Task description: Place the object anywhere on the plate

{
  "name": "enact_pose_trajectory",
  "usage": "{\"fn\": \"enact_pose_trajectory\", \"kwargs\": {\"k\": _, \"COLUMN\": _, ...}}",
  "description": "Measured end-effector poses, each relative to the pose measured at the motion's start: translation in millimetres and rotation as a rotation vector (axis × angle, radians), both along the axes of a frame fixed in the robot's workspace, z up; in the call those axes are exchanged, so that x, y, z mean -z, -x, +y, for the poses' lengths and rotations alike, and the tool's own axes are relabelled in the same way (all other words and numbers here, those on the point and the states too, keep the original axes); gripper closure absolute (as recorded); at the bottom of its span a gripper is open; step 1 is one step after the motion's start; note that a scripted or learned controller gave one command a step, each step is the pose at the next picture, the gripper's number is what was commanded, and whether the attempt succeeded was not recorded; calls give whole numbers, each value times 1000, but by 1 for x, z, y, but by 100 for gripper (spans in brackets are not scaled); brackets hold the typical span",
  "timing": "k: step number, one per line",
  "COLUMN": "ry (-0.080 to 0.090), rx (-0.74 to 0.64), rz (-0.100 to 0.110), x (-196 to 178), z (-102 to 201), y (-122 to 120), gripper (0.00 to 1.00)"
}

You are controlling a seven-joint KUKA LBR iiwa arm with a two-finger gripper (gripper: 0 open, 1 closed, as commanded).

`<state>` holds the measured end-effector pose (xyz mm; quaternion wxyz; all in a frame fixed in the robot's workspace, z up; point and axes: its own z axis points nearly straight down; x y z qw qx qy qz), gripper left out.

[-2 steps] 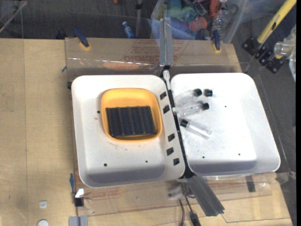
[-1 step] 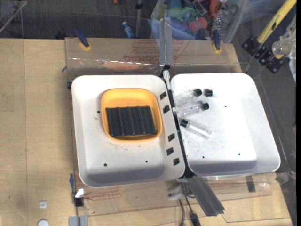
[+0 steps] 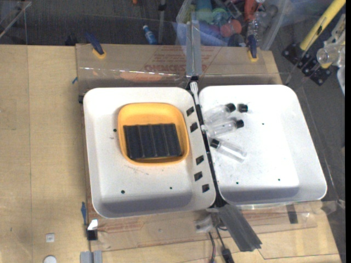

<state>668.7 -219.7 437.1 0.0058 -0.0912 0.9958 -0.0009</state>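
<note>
a: where is the plate sitting?

b: it is lying in the left bin, toward the bin's far right corner. it is an orange, rounded-square plate, and a dark ribbed rectangular piece is resting on it, toward the plate's near edge.

a: and the objects to be placed?

b: they are lying in the right bin, crowded against its left edge, next to the divider between the two bins. they are clear vials with black caps, and i am counting about four, though the clear bodies are blending into the white floor. two caps are showing near the bin's far left corner, one vial is pointing its cap toward the bin's middle, and one is lying slantwise closer to the near side. they are lying close together; whether they are touching i cannot tell.

a: what is the gripper doing?

b: a pale metal piece that seems to be the gripper is hanging at the picture's right edge, beyond the far right corner of the right bin, well apart from the vials and the plate. whether it is spread or pressed together, i cannot tell.

a: anything else?

b: a clear tub of colourful items is standing beyond the far edge of the bench.
</note>
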Motion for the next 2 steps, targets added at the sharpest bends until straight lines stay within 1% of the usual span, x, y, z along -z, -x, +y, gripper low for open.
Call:
{"fn": "enact_pose_trajectory", "kwargs": {"k": 1, "ry": 3, "rx": -339, "rz": -1, "x": 0, "z": -2, "y": 1, "gripper": 100}}
{"fn": "enact_pose_trajectory", "kwargs": {"k": 2, "ry": 4, "rx": -512, "rz": -1, "x": 0, "z": -1, "y": 1, "gripper": 100}}
